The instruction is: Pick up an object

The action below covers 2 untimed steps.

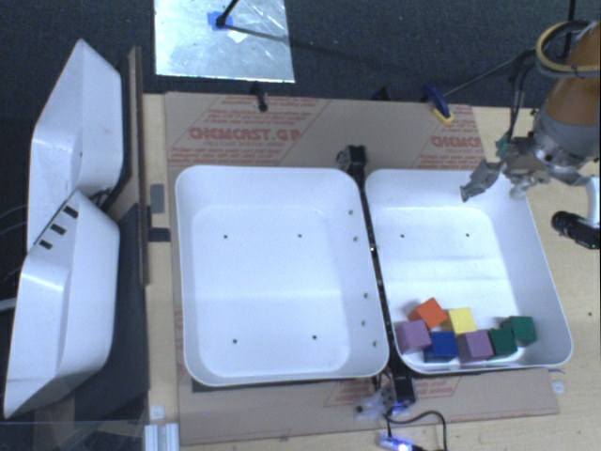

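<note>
Gripper [496, 178]: over the right bin's [540, 252] far right corner, fingers spread, nothing between them. Right bin: cubes clustered at the near edge, well apart from the gripper, namely orange [430, 312], yellow [461, 320], purple [412, 334], blue [441, 345], a second purple [475, 345], green [516, 332]. Left bin [272, 271]: alongside, touching.

Coloured blocks [465, 333] in right bin [540, 252]

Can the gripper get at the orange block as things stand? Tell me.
Probably yes. The orange block tops the pile's near-centre edge, uncovered, and the gripper hangs over the same bin's far rim.
</note>
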{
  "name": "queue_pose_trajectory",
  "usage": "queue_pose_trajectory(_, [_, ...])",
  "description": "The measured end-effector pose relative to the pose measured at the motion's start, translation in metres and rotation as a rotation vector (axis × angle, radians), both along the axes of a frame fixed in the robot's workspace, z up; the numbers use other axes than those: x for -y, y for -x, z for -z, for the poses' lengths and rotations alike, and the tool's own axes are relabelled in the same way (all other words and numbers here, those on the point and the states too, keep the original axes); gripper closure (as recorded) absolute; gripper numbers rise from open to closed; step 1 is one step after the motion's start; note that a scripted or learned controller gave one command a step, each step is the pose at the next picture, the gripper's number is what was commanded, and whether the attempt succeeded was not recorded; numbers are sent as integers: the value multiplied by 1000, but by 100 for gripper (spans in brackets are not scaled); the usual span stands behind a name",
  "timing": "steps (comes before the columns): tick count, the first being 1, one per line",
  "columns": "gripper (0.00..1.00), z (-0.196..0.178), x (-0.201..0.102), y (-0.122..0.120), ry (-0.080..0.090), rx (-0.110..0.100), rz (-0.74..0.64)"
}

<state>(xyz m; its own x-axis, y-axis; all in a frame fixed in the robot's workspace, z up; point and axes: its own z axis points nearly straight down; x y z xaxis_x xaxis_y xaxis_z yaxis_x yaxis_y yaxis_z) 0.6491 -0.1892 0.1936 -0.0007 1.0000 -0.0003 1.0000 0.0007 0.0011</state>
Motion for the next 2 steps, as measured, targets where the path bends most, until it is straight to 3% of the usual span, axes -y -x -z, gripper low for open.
queue_pose_trajectory(1, [0, 112, -51, 49, -3, -9, -2])
queue_pose_trajectory(2, [0, 106, 24, 11, 2, 1, 4])
